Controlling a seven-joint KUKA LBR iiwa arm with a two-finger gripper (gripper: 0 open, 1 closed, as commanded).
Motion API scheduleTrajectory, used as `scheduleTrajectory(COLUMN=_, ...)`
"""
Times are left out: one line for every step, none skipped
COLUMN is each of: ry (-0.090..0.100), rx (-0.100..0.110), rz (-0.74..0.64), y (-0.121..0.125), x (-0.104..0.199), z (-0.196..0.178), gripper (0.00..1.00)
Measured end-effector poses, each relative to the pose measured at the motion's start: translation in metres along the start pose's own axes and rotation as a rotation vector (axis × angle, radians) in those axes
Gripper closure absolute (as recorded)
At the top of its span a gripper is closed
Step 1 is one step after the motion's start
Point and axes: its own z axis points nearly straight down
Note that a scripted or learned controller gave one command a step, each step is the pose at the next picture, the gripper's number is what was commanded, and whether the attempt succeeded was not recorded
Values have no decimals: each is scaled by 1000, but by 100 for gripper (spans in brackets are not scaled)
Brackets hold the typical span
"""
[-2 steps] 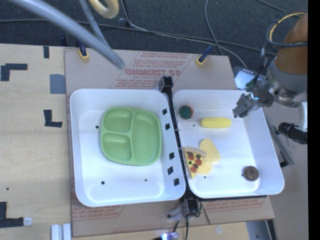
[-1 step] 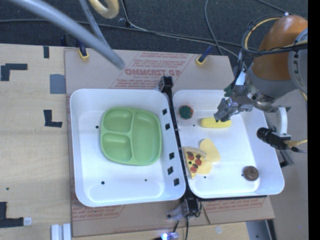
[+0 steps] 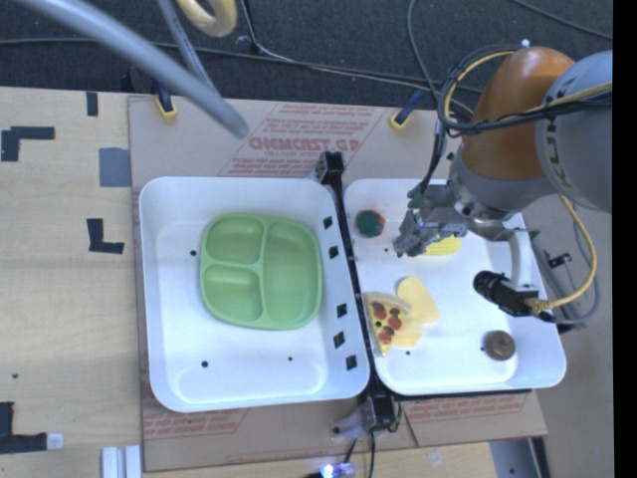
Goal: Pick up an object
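Gripper (image 3: 413, 239) is being hovered over the right bin (image 3: 528, 366), just beside a yellow piece (image 3: 444, 246); grip state can't be told.

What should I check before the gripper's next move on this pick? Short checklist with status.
1. Gripper over the right bin: ok, it sits in the bin's upper part.
2. Object between the fingers: cannot tell, the wrist hides them.
3. Nearest target: ok, a yellow item lies just beside the gripper, partly covered by it.
4. Other candidates in the right bin: ok, small green object, pizza slice, pale yellow piece, small brown object, all lying free.
5. Cable clearance: cannot tell, black fitting with yellow hose hangs over the bin.
6. Green divided plate in the left bin: ok, well away from the gripper.
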Motion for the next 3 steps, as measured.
scheduleTrajectory(ry=0, rx=0, rz=-1, y=2, x=57, z=6, gripper=100)
scheduleTrajectory(ry=0, rx=1, rz=0, y=-14, x=101, z=8, gripper=100)
scheduleTrajectory(ry=0, rx=-1, rz=-2, y=-13, x=152, z=6, gripper=100)
